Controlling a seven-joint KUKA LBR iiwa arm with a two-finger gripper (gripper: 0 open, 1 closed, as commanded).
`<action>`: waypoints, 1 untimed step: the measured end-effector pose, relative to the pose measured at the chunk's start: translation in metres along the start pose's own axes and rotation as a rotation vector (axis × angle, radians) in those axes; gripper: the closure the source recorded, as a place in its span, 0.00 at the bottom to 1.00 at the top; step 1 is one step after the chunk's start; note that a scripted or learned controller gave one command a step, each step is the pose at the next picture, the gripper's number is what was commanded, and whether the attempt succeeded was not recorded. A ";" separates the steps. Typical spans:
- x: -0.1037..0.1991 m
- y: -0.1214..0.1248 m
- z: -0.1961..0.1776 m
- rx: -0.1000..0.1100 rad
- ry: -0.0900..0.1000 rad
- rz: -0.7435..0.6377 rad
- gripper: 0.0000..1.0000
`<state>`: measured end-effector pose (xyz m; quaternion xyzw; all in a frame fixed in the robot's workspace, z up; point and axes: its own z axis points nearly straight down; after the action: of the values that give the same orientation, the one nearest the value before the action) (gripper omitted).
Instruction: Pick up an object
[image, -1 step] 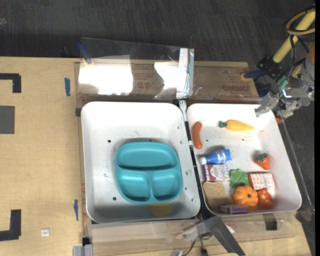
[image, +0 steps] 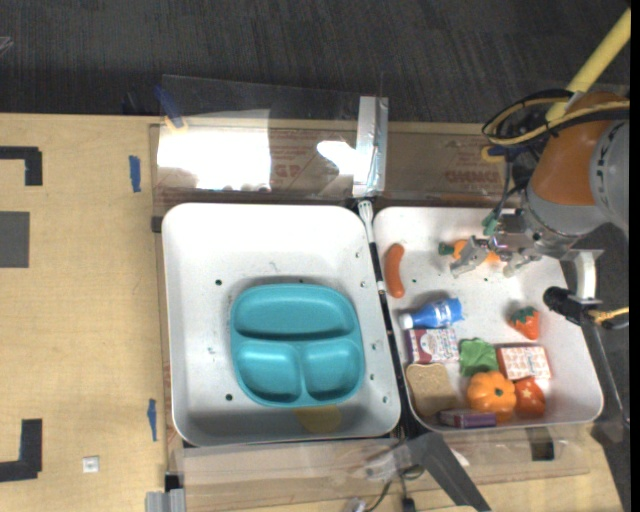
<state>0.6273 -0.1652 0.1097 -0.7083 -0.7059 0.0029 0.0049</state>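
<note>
**Nearest pick lies just left of the gripper**

Down low over the far part of the right bin (image: 592, 395), reaching in from the right with the gripper (image: 492, 250) close to the bin floor. Cannot tell how far open it is, nor whether anything is held: too small and too cluttered with metal and cable to read.

Touching or almost touching its left side, a small orange piece (image: 462, 248), apparently with a bit of green on it. Seems to lie with its long axis roughly left to right, in line with the arm's reach, though too small to be sure. Judged the likeliest target, being far nearer than anything else.

Further left, against the dividing wall, a red-orange sausage (image: 395, 271) lying near to far. Nearer the camera and well apart from the gripper, a blue bottle (image: 435, 314) lying left to right, and a packed cluster around an orange pumpkin (image: 490, 391). Off to the right, standing alone, a small red fruit (image: 527, 322). In the left bin (image: 190, 240), a teal tray (image: 295, 340), a long way off.

Calls for a slight shift left and a squeeze across the piece's short side, if not already around it
</note>
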 end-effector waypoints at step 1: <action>-0.003 0.037 0.020 0.009 -0.001 -0.071 0.00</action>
<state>0.6637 -0.1684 0.0894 -0.6826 -0.7307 0.0064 0.0077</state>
